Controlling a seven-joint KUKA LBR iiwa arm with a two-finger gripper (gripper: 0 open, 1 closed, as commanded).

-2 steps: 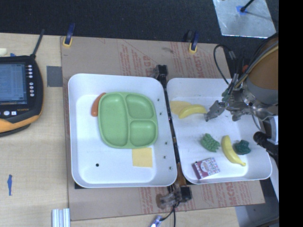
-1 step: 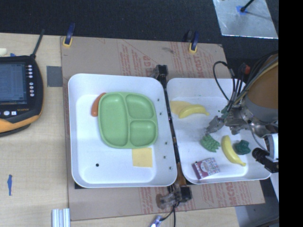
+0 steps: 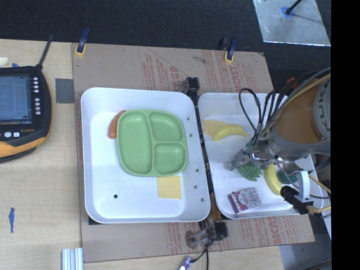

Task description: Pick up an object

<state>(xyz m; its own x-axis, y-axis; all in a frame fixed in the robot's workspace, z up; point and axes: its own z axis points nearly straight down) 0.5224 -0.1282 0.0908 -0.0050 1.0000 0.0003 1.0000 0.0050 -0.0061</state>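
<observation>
My gripper (image 3: 241,161) hangs low in the right bin (image 3: 222,103), its fingers just left of a small green toy (image 3: 251,172) that lies under the wrist. A yellow banana (image 3: 225,131) lies in the upper part of that bin. A red and white packet (image 3: 244,199) rests near its front edge. A yellow rounded piece (image 3: 273,179) shows right of the green toy, partly under the arm. Nothing shows between the fingers.
The left bin (image 3: 98,151) holds a green divided plate (image 3: 152,143), an orange-red piece (image 3: 113,125) tucked at its left edge, and a yellow square (image 3: 169,187). A pendant (image 3: 19,111) lies on the bench at far left. Cables (image 3: 261,108) loop above the wrist.
</observation>
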